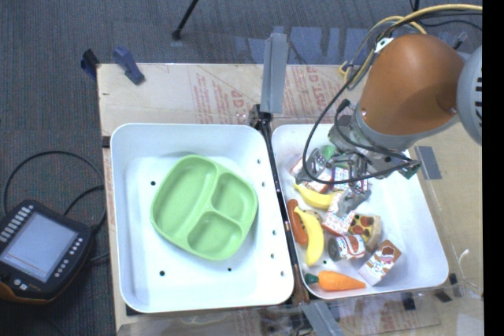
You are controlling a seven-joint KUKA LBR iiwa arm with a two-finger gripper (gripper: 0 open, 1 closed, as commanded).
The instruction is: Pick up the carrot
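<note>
The carrot [340, 281], orange with a green top at its left end, lies flat along the front wall of the right bin [429, 224]. My gripper [339, 175] hangs well behind it, over the back of the toy pile, with a yellow banana [315, 197] under it. Its fingers are spread open and nothing is between them. The orange band and the wrist hide the bin's back part.
Around the carrot lie a second banana [313, 238], a small can [340, 248], a pizza-slice toy [365, 227] and a red carton [382, 262]. A green divided plate [206, 206] sits in the left bin [130, 169]. A pendant [35, 248] lies off the bench at left.
</note>
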